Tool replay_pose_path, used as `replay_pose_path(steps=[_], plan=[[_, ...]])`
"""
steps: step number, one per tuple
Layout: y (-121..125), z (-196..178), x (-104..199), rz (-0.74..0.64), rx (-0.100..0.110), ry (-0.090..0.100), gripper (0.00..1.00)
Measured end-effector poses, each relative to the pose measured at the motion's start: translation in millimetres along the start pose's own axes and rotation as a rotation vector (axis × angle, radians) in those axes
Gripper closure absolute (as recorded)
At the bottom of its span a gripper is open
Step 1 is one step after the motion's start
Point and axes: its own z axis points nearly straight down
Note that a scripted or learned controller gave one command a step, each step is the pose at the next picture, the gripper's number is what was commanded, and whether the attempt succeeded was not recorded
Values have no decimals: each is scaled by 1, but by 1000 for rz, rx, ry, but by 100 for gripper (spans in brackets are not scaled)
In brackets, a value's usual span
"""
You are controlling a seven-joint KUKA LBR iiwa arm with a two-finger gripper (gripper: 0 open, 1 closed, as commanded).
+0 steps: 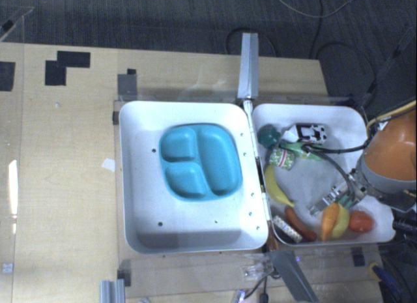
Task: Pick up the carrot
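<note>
The carrot (330,219), short and orange, lies near the front edge of the right bin (345,114), tilted, with a yellow-green piece against its right side. My gripper (338,198) hangs just above the carrot's top end, reaching in from the right under the orange wrist band (391,146). Whether it touches the carrot is unclear. A black cable runs from the wrist across the bin.
Around the carrot lie a red tomato (361,221), a red sausage-like piece (300,224), a yellow banana (277,188), a green packet (288,156), a teal object (267,135) and a black-and-white item (311,131). The left bin (140,223) holds a blue divided plate (199,160).
</note>
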Motion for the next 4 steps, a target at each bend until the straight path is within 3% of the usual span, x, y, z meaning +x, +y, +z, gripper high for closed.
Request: replay_pose_path(steps=[1, 2, 3, 4], plan=[[3, -12, -1, 0, -6, -5, 100], [3, -12, -1, 0, -6, -5, 0], [7, -1, 7, -214, -2, -6, 0], [8, 0, 13, 136, 2, -1, 0]])
